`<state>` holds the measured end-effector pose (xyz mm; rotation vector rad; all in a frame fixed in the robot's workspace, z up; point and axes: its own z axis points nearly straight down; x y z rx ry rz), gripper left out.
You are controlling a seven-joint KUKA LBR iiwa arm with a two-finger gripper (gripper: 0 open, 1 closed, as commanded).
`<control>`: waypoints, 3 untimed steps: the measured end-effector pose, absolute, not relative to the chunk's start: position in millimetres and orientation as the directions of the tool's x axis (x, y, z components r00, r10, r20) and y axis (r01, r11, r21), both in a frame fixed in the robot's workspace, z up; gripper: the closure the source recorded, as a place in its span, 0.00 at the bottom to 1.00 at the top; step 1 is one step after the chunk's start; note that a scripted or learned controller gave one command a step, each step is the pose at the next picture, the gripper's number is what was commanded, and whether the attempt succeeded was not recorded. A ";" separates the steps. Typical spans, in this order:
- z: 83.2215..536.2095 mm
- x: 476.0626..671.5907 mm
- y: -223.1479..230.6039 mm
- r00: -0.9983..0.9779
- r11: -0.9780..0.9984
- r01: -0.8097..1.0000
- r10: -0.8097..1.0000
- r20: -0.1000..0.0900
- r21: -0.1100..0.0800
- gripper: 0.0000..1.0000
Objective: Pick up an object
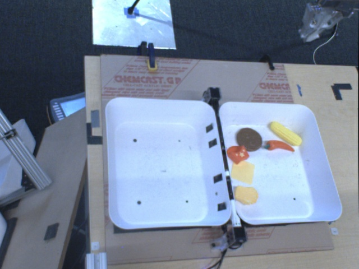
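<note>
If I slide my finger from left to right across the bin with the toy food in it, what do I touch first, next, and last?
Red pepper piece → brown round patty → orange chili pepper → yellow corn cob. The yellow cheese slice and the orange-yellow piece below it overlap the first two in this order, so I leave them out.

Silver sheet (133,14) (beyond the bench (185,74))

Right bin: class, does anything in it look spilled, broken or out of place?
Nothing stands out. The corn cob, brown disc, chilli, red piece, yellow slice and orange piece lie flat in the right bin.
</note>
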<state>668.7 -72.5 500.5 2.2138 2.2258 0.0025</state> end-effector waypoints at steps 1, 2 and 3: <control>537.4 667.2 -173.6 0.007 -0.007 1.000 1.000 -0.005 0.007 1.00; 518.0 668.5 -153.2 -0.004 0.004 1.000 1.000 0.000 0.002 1.00; 487.5 668.6 -139.4 -0.005 0.005 1.000 1.000 -0.001 0.001 1.00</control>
